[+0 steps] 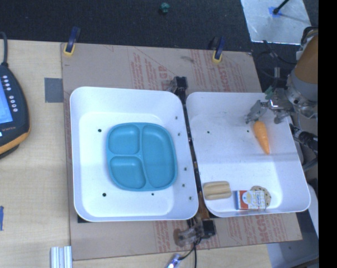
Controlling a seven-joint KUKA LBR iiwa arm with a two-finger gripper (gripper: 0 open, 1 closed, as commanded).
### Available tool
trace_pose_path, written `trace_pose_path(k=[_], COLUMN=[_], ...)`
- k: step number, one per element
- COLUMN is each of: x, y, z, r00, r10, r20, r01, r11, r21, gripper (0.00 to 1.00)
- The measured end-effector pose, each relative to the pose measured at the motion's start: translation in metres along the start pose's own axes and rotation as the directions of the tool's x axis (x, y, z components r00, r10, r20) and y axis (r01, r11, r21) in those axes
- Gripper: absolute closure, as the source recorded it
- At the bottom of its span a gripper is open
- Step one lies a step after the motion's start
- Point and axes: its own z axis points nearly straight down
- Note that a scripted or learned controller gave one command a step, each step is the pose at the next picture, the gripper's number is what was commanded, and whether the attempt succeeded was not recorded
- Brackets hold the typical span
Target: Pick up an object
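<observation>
An orange carrot point(261, 137) lies in the right bin point(229, 149), near its right wall. A tan bread-like block point(216, 190) and a small red-and-white packet with a cookie picture point(252, 199) sit along that bin's front wall. My gripper point(267, 110) hangs at the bin's far right corner, just above the carrot's upper end; its grey fingers point(255, 111) look spread, with nothing between them. The arm's orange band point(308, 60) shows at the right edge.
The left bin point(84, 149) holds a blue three-compartment plate point(141, 155). A black-and-orange handheld pendant point(3, 110) lies on the bench at far left. Blue-and-yellow clamps point(72, 41) pin the cardboard at the back.
</observation>
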Motion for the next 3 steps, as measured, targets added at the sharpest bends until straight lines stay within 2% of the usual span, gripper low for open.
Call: trace_pose_path(k=[2,3], x=[0.001,0.000], y=[-0.016,0.003], z=[0.026,0.007], r00=[1.000,1.000], r10=[0.000,0.001], r20=[0.001,0.000], r01=[0.000,-0.001], r11=[1.000,1.000], r21=[0.003,0.000], gripper=[0.00,0.00])
